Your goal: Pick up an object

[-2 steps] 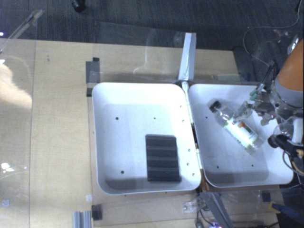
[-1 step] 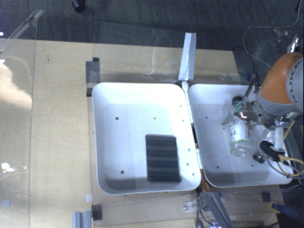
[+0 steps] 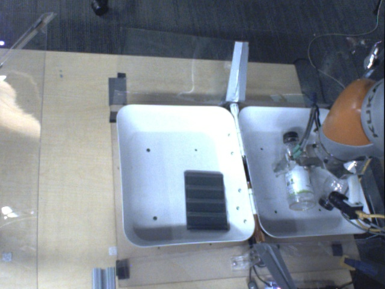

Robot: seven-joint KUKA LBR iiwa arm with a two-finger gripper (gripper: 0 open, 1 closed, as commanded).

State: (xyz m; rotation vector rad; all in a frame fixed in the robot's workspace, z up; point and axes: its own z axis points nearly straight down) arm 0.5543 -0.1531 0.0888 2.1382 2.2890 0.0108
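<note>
A clear plastic bottle (image 3: 299, 188) with a black cap lies in the right bin (image 3: 264, 161), its cap pointing toward the far wall. My gripper (image 3: 298, 159) hangs low over the bottle's neck end, below the grey wrist and the orange band (image 3: 350, 114). The wrist and cables hide part of the gripper, and how it meets the bottle is unclear. A black ribbed rectangular block (image 3: 206, 200) lies flat in the left bin (image 3: 150, 143), toward its near right corner.
The two bins share a narrow divider (image 3: 245, 167) between them. Cables and a black connector (image 3: 337, 202) trail by the right bin's near right corner. A metal bar (image 3: 237, 77) stands behind the bins on the wooden bench.
</note>
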